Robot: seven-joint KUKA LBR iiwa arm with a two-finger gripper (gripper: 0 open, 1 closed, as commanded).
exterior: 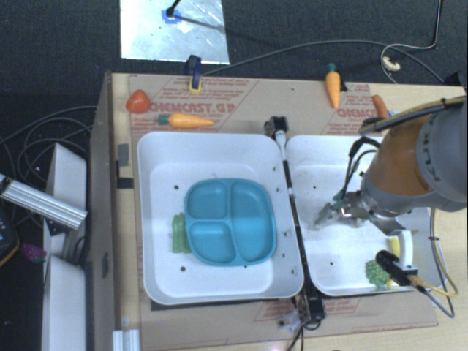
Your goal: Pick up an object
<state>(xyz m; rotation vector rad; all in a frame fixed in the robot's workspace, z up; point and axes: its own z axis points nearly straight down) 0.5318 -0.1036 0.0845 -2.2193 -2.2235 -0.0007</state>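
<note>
1. While the arm (409, 168) reaches in from the right, its gripper (327, 215) hangs low over the bare floor of the right bin (322, 163), near that bin's left wall. Whether it is apart or together cannot be told.
2. A green leafy object (376, 273) lies in the same bin's near right corner, apart from the gripper.
3. The left bin (161, 167) holds a blue divided plate (230, 221), and a green piece (178, 234) touches the plate's left edge.
4. A carrot (191, 121) lies on the desk (248, 97) just beyond the left bin.
</note>
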